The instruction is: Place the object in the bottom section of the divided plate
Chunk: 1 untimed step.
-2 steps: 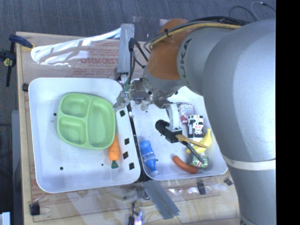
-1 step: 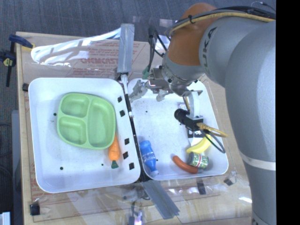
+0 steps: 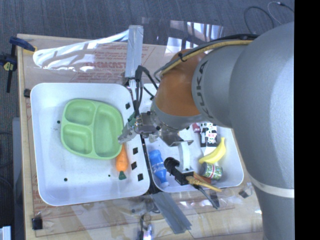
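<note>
Worktop (image 3: 30,64) carried two white bins; green divided plate (image 3: 92,129) in left bin (image 3: 50,184), carrot (image 3: 122,161) beside it. Pincer (image 3: 131,130) at plate's edge, state indeterminable.

I see the green divided plastic plate (image 3: 92,128) lying in the left white shallow bin (image 3: 50,184), at frame centre-left. The orange toy carrot (image 3: 121,161) lies just below-right of it. The right white bin (image 3: 231,180) holds a blue bottle (image 3: 158,166), yellow banana (image 3: 215,153) and small can (image 3: 213,172).
</note>
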Each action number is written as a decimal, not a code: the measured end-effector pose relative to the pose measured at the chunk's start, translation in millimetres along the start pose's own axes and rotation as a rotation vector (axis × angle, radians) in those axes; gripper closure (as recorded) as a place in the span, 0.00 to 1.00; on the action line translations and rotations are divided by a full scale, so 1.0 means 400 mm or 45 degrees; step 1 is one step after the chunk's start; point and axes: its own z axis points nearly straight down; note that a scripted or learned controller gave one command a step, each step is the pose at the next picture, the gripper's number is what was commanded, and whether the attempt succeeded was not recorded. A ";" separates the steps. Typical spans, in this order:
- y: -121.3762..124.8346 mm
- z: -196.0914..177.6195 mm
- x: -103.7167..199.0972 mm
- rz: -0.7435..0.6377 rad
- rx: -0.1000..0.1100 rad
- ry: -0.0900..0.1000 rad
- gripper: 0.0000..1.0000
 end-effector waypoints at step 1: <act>0.002 -0.024 -0.003 -0.001 0.001 -0.001 1.00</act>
